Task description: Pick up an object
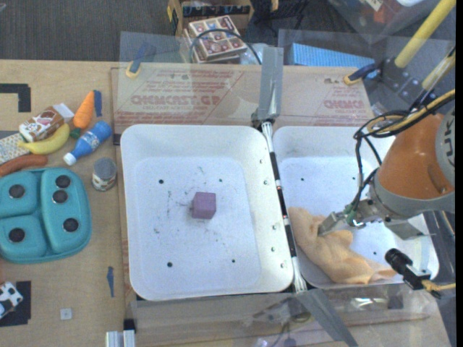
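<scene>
We see the gripper low in the right bin, tips on the tan cloth; finger opening: can't tell

Purple block, tan cloth, white bins, teal tray.

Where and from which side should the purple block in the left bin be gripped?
Grip the purple block across two opposite flat sides, coming straight down from above. It sits alone near the middle of the left bin, well away from the walls, so the fingers have room on every side.
</scene>
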Robot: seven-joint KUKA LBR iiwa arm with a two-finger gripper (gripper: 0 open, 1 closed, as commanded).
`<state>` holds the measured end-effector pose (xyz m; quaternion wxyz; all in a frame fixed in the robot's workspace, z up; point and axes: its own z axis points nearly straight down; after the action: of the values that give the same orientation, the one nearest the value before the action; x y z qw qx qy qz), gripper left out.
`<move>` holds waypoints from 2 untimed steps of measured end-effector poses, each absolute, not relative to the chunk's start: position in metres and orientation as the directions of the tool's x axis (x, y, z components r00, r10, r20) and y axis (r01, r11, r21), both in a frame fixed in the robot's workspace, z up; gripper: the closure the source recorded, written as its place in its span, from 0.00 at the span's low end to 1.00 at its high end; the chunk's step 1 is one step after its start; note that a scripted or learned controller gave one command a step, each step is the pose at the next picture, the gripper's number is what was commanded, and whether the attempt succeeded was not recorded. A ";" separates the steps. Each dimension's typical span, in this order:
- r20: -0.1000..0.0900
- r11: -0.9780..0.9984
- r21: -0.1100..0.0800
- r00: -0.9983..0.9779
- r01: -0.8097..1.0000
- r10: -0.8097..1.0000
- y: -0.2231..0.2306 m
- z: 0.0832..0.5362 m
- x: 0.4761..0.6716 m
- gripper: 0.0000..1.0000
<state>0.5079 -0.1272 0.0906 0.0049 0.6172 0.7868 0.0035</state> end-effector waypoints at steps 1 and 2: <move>-0.007 0.188 0.017 -0.188 0.982 0.982 -0.111 0.091 0.487 0.00; -0.004 0.187 0.019 -0.187 0.982 0.982 -0.110 0.101 0.487 1.00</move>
<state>0.4875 -0.1098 0.1011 0.0076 0.6375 0.7704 0.0060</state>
